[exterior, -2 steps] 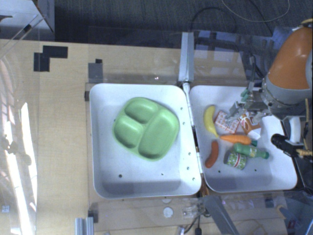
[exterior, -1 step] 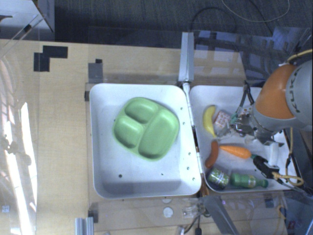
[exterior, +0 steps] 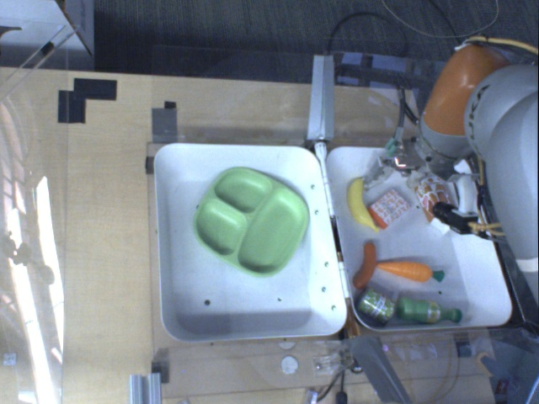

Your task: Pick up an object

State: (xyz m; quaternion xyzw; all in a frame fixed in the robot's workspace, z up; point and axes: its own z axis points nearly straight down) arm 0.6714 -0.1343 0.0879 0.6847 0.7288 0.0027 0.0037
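Grey and orange, the arm [exterior: 472,99] leans in over the far end of the right bin [exterior: 502,297], and I judge the pick as barely begun: nothing is lifted, and every object I can see lies on the bin floor. The gripper [exterior: 404,160] hangs at that far end, just beyond the packet [exterior: 390,208]. From up here its tip is a blur of metal and cable, so I cannot tell whether it is wide or narrow, and I see nothing caught in it.

Taking the packet as my landmark: it is small, flat, red and white, lying tilted. It looks the likeliest target, being nearest the gripper. A banana [exterior: 360,204] lies touching or just beside it on the side toward the left bin [exterior: 168,293]. Nearer the camera from the packet lie a small sausage [exterior: 365,265] and a carrot [exterior: 407,270], then a can [exterior: 376,306] and a green bottle [exterior: 425,312] by the near wall. A green divided plate [exterior: 251,220] sits well apart in the left bin.

What is left, as I read it: descend, close, lift.
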